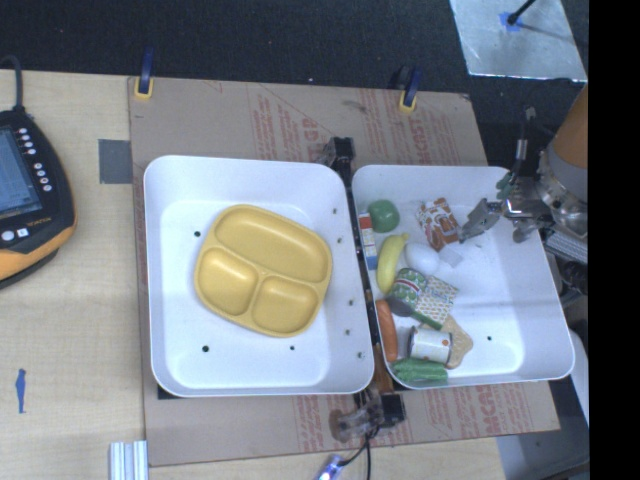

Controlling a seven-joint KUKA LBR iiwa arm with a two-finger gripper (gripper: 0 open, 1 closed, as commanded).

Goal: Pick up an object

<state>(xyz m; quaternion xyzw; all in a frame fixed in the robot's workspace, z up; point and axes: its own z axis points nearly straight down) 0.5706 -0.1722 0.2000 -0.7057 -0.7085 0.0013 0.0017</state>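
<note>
Left bin [165,268]: holds a yellow divided tray [263,269], lying flat with three compartments facing up, its long axis running from upper left to lower right.
Right bin [520,313]: a crowd of small things along its left side; the right half is bare white floor.
Green ball [383,214]: near the bin's upper left corner.
Banana [391,260]: just below the green ball, long axis near vertical in the view, curved, top end tilted slightly right.
Red-and-white packet [437,223]: right of the green ball, long axis running upper left to lower right, close to the tool's tips.
Patterned pouch [423,294]: below the banana, lying slantwise.
Carrot [386,330]: along the left wall, long axis vertical in the view.
White cup [431,345]: on its side beside the carrot.
Green vegetable [420,372]: at the bottom edge, long axis horizontal.
Tool [478,220]: low over the upper right part of the right bin, pointing left toward the packet; nothing shows between its fingers, and whether they are spread or closed I cannot tell.
Desk [70,358]: carries a pendant controller [25,198] at the left edge.
</note>
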